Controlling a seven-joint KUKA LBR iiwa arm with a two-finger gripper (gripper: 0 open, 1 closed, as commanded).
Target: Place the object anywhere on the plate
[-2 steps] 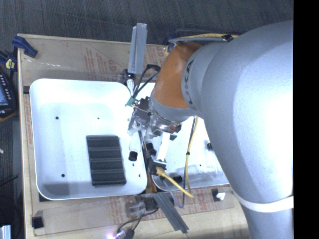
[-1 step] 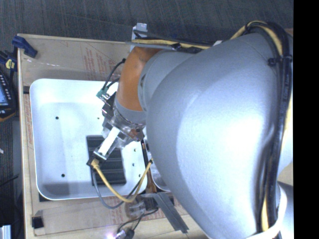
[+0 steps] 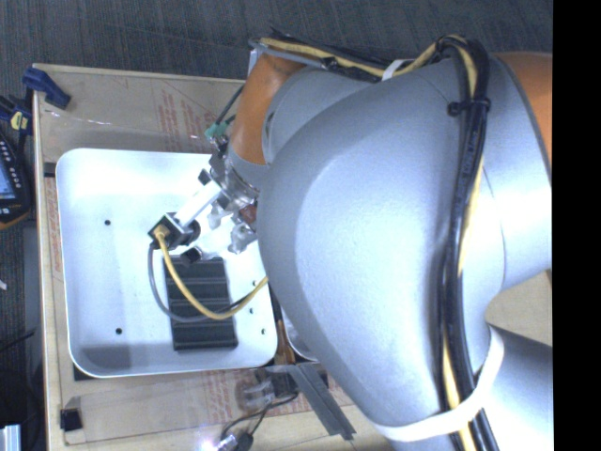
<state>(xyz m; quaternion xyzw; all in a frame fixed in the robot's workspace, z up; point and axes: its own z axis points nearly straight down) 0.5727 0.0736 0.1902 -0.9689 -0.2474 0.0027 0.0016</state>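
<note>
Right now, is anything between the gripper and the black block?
Nothing visible. The gripper hangs beside the black block in the white bin. The arm hides the rest of the bench, so the way onward is unclear.

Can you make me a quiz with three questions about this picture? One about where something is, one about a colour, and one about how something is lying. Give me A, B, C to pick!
1. Where is the black ribbed block?
A. in the white bin
B. on the dark floor
C. on top of the arm

2. What colour is the band on the grey arm?
A. green
B. orange
C. purple

3. How is the block lying?
A. flat on the bin floor
B. standing on end
C. hanging in the air

Answers:
1 A: the block sits inside the bin's walls, near the lower one.
2 B: the band above the wrist shows orange.
3 A: its ribbed face points up and it rests on the white floor.
</note>
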